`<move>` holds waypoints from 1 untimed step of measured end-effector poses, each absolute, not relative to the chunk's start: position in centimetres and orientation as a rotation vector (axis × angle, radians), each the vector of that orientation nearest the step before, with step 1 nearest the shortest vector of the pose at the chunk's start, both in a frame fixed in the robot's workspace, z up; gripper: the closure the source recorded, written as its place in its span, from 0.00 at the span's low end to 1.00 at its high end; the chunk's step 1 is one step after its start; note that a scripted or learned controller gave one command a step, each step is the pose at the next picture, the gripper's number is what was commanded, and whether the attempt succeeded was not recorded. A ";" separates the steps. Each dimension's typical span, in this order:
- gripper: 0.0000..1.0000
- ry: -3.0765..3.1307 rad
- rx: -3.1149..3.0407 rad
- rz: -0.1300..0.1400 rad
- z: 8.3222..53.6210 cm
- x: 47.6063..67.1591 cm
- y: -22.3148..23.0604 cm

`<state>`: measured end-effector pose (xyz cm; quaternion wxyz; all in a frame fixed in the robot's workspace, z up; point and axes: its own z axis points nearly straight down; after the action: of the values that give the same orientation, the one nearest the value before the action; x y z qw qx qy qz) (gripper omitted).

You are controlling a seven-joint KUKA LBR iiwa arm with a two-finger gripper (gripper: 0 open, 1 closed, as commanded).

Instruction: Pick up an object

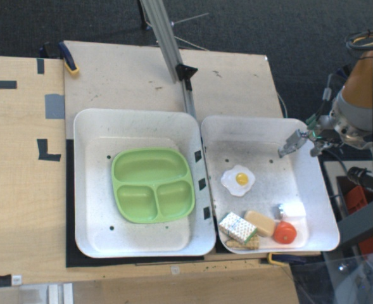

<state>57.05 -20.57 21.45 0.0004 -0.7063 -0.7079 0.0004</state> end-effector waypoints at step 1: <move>0.00 -2.223 -2.218 0.001 21.5 57.0 -20.6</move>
<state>57.04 -20.57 21.45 0.0004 -0.7063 -0.7079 0.0004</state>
